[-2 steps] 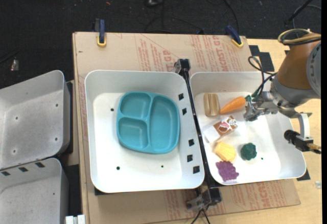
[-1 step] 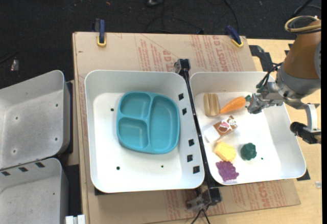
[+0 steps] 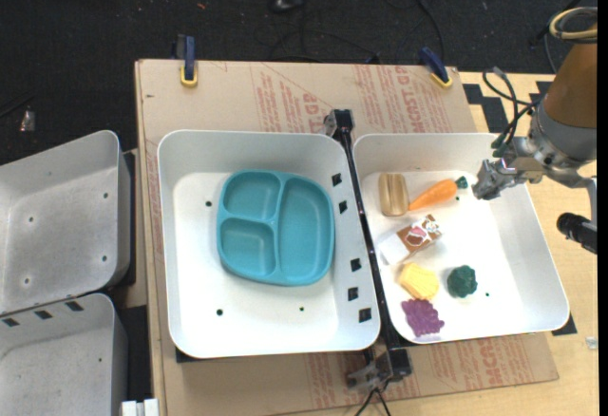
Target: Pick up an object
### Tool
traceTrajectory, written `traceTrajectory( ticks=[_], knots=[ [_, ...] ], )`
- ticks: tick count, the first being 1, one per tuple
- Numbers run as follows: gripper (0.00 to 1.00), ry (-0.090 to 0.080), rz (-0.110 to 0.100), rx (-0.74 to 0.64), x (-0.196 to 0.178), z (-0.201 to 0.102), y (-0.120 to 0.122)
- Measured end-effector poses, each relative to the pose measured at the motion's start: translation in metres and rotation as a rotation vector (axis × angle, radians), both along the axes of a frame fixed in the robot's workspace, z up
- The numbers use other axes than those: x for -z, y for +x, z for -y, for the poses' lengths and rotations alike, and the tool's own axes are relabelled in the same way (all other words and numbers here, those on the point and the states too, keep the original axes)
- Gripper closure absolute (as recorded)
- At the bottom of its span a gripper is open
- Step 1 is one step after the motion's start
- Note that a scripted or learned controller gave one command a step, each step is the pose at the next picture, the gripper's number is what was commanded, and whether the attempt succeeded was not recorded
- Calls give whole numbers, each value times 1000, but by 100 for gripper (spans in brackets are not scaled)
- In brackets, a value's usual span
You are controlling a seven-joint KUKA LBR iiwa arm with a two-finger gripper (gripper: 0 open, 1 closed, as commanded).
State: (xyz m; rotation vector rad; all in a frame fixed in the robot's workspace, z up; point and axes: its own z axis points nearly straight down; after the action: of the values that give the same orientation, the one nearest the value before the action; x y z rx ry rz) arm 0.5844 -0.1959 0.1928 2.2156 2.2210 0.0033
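The right bin (image 3: pixel 532 243) holds an orange carrot (image 3: pixel 433 194), a tan bread roll (image 3: pixel 392 193), a brown-and-white packet (image 3: pixel 419 236), a yellow piece (image 3: pixel 419 282), a dark green broccoli (image 3: pixel 462 281) and purple grapes (image 3: pixel 423 317). My gripper (image 3: pixel 489 181) hangs over the bin's upper right part, just right of the carrot's green tip. Nothing is visible between its fingers.
The left bin (image 3: pixel 190 215) holds a teal divided tray (image 3: pixel 277 226). A black divider (image 3: pixel 356 215) separates the bins. Grey panels (image 3: pixel 57 205) lie to the far left. Clamps (image 3: pixel 188 58) hold the board's back edge, and cables cross the dark floor behind.
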Motion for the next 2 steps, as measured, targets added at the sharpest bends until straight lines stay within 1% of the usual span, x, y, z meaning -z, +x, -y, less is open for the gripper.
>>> traceTrajectory(
  ticks=[1, 2],
  knots=[
    [100, -1, 1, -1, -53, 0, 1],
    [100, 3, -4, -4, -60, -50, 3]
  ],
)
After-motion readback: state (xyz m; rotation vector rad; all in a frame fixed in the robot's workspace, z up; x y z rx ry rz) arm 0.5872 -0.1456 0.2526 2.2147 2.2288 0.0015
